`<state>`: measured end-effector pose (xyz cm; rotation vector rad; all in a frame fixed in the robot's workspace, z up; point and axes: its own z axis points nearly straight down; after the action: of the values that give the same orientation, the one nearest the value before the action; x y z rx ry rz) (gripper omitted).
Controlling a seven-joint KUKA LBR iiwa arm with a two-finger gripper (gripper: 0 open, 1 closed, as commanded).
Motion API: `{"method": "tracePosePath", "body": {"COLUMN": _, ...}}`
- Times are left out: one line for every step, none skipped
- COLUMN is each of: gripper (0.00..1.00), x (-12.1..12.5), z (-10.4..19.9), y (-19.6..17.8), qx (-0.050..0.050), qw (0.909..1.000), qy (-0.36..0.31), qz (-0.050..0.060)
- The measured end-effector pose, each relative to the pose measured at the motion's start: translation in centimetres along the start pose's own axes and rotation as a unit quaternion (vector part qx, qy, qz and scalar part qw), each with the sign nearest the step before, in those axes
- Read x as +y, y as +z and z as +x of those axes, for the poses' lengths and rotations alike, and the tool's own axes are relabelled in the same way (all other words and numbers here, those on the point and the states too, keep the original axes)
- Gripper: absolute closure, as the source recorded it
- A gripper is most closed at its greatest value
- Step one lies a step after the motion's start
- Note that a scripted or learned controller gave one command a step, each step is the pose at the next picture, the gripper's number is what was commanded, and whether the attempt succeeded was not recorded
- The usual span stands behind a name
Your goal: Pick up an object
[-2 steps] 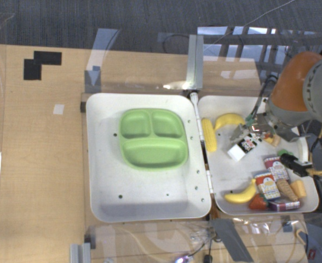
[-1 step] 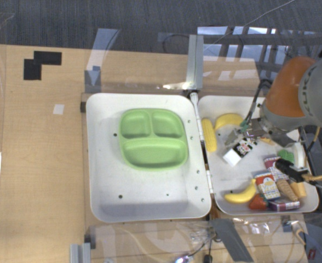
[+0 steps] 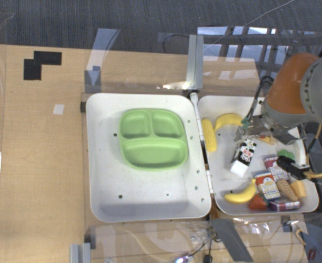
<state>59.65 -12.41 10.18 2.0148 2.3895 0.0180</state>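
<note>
Camera view showed the right bin (image 3: 222,199) as the landmark. At its near edge lay a banana (image 3: 242,194), a red piece (image 3: 258,203), a small juice carton (image 3: 268,186) and a cone (image 3: 286,189). Toward the bin's middle a black-and-white milk carton (image 3: 243,156) lay tilted, and just beyond it the hand (image 3: 252,126) hung low. Whether it was open or closed could not be told. Farther back lay a corn cob (image 3: 208,135) and a second banana (image 3: 228,120). Left of the bin sat a green divided plate (image 3: 152,138). The approach step seemed in hand; next, descending squarely onto the milk carton.
</note>
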Motion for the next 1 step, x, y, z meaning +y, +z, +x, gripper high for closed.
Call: {"method": "tracePosePath", "body": {"gripper": 1.0, "x": 2.67, "z": 3.04, "y": 0.54, "qx": 0.002, "qw": 0.998, "qy": 0.062, "qz": 0.009}}
